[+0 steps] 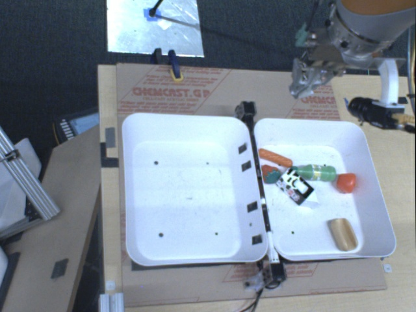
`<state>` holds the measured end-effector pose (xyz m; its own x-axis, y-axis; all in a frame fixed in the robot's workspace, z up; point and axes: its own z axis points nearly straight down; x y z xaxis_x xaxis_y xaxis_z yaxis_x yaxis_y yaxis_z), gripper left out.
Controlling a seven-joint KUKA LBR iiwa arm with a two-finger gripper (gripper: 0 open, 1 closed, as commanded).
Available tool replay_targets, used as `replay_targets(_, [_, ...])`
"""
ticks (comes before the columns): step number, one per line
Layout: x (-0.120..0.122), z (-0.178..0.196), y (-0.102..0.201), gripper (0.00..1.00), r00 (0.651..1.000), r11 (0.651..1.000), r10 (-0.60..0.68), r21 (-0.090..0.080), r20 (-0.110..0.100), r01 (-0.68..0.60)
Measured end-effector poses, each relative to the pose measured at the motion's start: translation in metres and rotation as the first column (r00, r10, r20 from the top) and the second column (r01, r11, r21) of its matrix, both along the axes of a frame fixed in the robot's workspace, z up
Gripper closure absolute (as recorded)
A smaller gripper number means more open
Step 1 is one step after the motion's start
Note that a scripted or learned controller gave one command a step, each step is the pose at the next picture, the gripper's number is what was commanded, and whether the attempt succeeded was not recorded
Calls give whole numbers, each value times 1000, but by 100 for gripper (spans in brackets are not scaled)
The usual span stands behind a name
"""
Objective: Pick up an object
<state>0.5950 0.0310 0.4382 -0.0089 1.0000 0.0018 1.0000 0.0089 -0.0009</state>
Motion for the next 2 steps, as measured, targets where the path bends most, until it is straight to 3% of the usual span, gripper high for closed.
replay_targets(1, [-84,-93,15,100,1000,1000,-3,-1,-12,3])
replay_targets(2, [-109,-44,50,100,1000,1000,-1,1,7,1])
